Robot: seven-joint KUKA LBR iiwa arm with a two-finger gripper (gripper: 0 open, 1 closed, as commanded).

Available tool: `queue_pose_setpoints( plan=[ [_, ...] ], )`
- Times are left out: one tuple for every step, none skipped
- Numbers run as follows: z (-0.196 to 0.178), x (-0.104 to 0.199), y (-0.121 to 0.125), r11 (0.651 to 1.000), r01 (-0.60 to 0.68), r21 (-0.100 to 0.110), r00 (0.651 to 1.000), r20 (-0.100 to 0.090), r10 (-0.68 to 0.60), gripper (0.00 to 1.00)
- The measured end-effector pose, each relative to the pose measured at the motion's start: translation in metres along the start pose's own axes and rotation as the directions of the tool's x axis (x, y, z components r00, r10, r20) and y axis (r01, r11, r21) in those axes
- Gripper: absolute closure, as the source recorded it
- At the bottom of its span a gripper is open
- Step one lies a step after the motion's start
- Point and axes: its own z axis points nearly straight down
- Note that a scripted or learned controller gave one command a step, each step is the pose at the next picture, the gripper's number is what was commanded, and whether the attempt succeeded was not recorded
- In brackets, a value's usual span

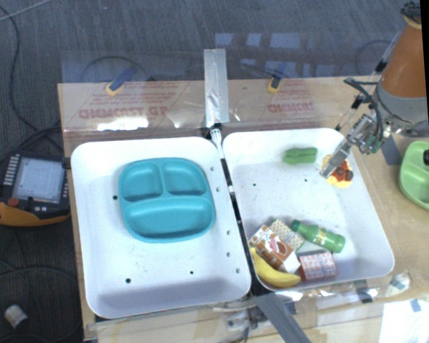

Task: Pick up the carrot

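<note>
1. Carrot (340,173): a small orange and yellow lump at the far right side of the right bin (367,225), close under its right wall. I judge it sits there simply as loose stock waiting to be picked.
2. Hand (331,162): it reaches in from the right, tilted down, with its tip at the carrot's upper left, touching or nearly so. Whether it is wide, narrow or gripping the carrot, I cannot tell; the fingers blur into the carrot.
3. Arm (404,67): grey wrist and orange band sit beyond the bin's right edge, leaning in low, which suits a reach to an item hard against a wall.
4. Green pod (300,155) lies just left of the hand, apart from it.
5. Green bottle (319,236), snack packet (273,245), small box (316,265) and banana (273,273) crowd the near corner, well clear.
6. Blue divided plate (166,199) rests in the left bin (105,279).
7. Red lettering on the table (142,99) behind the bins is too blurred to read; the packets' print likewise.
</note>
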Motion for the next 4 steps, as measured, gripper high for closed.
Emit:
queue_pose_setpoints(
  plan=[
    [0.000, 0.000, 0.000, 1.000, 0.000, 0.000, 1.000, 0.000, 0.000, 0.00],
    [0.085, 0.054, -0.004, 0.998, -0.056, 0.003, 0.998, -0.002, 0.056, 0.00],
    [0.118, 0.013, -0.023, 0.987, -0.161, -0.022, 0.987, 0.012, 0.162, 0.00],
    [0.118, 0.018, -0.021, 0.912, -0.409, -0.032, 0.912, 0.004, 0.410, 0.00]
  ],
)
